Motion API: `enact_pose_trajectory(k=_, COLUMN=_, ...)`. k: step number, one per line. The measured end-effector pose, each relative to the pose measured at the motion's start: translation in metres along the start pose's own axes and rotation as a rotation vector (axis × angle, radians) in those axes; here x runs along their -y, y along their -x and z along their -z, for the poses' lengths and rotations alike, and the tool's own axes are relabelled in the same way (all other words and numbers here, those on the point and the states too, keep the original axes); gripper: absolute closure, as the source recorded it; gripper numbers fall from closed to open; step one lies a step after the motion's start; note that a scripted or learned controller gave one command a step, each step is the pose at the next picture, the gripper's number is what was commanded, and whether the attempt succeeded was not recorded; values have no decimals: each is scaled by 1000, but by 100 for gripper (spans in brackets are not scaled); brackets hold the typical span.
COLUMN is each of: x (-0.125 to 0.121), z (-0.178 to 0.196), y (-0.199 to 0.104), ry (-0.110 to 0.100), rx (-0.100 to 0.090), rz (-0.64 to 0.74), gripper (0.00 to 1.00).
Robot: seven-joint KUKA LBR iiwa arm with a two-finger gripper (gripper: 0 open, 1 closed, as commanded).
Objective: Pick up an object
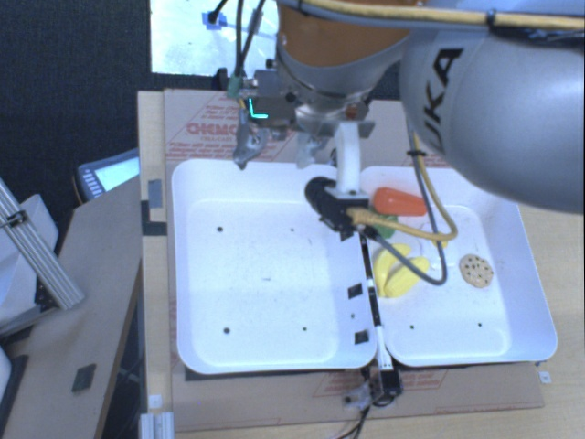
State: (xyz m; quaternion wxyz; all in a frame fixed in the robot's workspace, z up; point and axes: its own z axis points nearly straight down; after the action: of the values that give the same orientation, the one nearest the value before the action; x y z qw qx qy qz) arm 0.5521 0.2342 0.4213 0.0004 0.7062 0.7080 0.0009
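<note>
Two shallow white bins lie side by side on a brown cardboard sheet [206, 131] with red print, and this sheet lies on the wooden worktop [110, 273]. At the far left of the worktop I see a silver metal bar [41, 259] that lies at a slant, and behind it a small screen [108, 174] near the corner of the left bin [196, 282].

Above the far rim of the left bin hangs the hand [275, 150]. Its two grey fingers [245, 146] point down and stand apart, and nothing is between them. Through the gap one sees the cardboard.

The grey arm [494, 90] reaches in from the upper right, with its orange band [347, 16] above the wrist.

All the things to pick are in the right bin [457, 332]. Near its far left corner lies an orange carrot-shaped object [402, 201], its length running left to right. Just in front of it a small green piece [386, 230] shows; part of it is hidden, so I cannot tell what it is. A yellow object [398, 275] lies further toward the front, close to the wall between the two bins. To the right of it, a little apart, lies a round flat cookie [475, 270] with dark spots. The hand is well apart from all four things.
</note>
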Motion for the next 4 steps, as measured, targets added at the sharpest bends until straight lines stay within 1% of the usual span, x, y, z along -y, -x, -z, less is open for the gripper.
enact_pose_trajectory(k=1, x=-67, z=-17, y=7, ry=1, rx=2, rz=-5, gripper=0)
enact_pose_trajectory(k=2, x=-65, z=-4, y=6, ry=3, rx=0, rz=3, gripper=100)
enact_pose_trajectory(k=3, x=-65, z=-4, y=6, ry=2, rx=0, rz=3, gripper=0)
enact_pose_trajectory(k=4, x=-65, z=7, y=6, ry=5, rx=0, rz=6, gripper=100)
